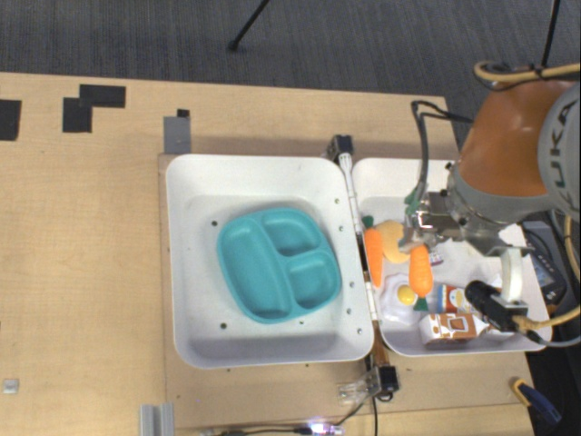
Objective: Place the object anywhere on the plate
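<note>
Left shallow white bin: holds teal three-compartment plastic plate, centred, nothing on it.

Right shallow white bin: holds orange carrot-shaped toy against left wall; second orange carrot-shaped toy at 3 o'clock of first, near; pale yellow rounded toy between their upper ends; brown-and-white carton at 5 o'clock of second carrot.

Grey arm with orange band enters from 3 o'clock. Claw over right bin, just above second carrot. Claw opening and contents: cannot tell.

All on tan worktop.

White letters "UK" stand on the grey arm at the right edge. The brown carton bears print too small to read.
</note>
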